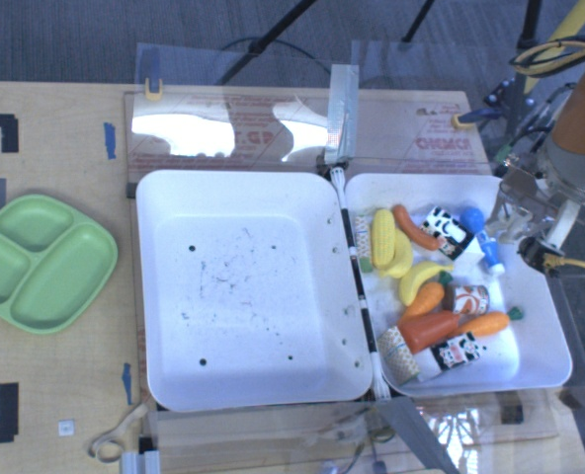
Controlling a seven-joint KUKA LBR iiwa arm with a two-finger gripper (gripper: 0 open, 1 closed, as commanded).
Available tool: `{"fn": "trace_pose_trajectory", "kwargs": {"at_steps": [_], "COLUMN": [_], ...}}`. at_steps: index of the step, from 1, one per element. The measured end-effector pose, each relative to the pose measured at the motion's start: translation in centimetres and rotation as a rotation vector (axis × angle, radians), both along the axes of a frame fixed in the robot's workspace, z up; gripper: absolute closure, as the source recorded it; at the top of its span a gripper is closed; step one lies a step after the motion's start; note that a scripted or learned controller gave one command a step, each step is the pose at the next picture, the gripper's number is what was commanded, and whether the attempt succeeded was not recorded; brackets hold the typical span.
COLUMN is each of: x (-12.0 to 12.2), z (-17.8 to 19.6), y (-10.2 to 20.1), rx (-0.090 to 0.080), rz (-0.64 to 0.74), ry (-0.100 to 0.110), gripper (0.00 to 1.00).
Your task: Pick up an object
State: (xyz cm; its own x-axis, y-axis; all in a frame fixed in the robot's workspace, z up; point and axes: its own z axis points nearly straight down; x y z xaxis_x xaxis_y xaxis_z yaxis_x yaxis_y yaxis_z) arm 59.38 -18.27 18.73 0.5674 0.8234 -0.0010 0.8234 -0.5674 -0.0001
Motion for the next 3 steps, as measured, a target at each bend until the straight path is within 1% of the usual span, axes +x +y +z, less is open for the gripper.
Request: {"fn": "trace_pose_trajectory", "kwargs": {"at_steps": [1,2,3], "x": [1.8,5.3,5.5], "z": [-2.3,-8.2,-7.2], "y": [2.9,1.6,3.9], "rx": [0.0,0.001,0.0], "rz": [-0.341,-0.602,-0.763], "ry": [0.001,0.002,0.001], "gripper": [1.0,1.0,1.0]}}
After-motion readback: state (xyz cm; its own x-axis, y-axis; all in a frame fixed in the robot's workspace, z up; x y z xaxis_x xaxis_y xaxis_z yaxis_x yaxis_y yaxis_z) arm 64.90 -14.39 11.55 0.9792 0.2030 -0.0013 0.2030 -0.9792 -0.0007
